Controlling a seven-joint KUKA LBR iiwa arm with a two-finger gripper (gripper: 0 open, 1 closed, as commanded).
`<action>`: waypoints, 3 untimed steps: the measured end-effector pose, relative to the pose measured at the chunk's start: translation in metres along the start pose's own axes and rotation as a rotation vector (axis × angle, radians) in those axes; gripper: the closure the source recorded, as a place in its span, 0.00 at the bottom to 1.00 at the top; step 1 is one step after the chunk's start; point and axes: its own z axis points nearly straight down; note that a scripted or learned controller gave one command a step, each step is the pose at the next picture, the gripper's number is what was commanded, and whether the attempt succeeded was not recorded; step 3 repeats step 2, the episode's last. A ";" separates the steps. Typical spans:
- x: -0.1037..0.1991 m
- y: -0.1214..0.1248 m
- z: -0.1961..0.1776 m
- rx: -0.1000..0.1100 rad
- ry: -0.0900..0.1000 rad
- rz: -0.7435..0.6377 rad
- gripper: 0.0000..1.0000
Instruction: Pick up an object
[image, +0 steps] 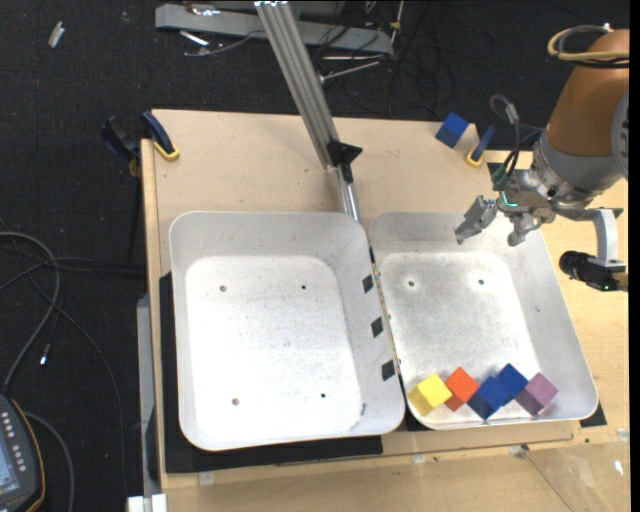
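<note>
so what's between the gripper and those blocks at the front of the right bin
Nothing: in the camera view the gripper hangs open over the right bin's far edge, and only bare white floor separates it from the yellow, orange, blue and purple blocks.

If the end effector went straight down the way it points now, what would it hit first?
Probably bare floor at the far end of the right bin. The open end effector hangs there, well away from the blocks at the near edge, though its height is unclear.

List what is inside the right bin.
Four blocks sit in the right bin along its near edge: yellow, orange, blue, purple. The open gripper hangs over its far edge. The blocks overlap, so anything beneath or behind them stays hidden.
</note>
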 end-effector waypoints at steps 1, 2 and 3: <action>0.039 -0.032 0.109 0.010 0.003 -0.001 0.00; -0.018 0.024 0.141 -0.003 -0.003 0.005 0.00; -0.018 0.024 0.141 -0.003 -0.003 0.005 0.00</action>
